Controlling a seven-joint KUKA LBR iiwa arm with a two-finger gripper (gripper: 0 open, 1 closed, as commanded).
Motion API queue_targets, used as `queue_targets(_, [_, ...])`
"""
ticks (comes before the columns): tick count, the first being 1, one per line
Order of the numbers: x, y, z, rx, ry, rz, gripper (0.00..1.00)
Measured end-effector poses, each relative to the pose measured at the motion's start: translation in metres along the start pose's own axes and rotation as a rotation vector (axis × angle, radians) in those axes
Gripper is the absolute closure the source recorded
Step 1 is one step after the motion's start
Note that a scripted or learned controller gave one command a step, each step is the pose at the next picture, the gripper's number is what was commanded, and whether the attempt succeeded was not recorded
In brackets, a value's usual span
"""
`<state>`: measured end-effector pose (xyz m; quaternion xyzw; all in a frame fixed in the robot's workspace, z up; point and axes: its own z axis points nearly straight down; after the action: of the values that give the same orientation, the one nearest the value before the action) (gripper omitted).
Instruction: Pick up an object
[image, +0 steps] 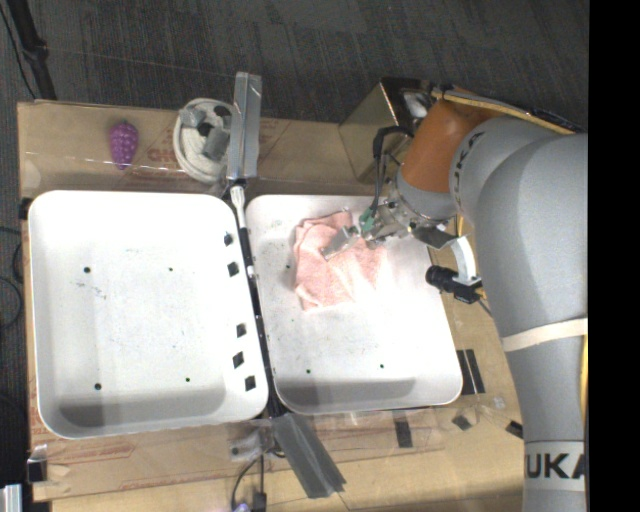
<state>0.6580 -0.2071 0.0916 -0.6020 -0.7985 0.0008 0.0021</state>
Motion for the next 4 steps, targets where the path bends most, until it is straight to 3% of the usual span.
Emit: queue_targets(4, [-0.0002, -0.0001, 0.0000, 0.000, 0.000, 0.000, 0.00])
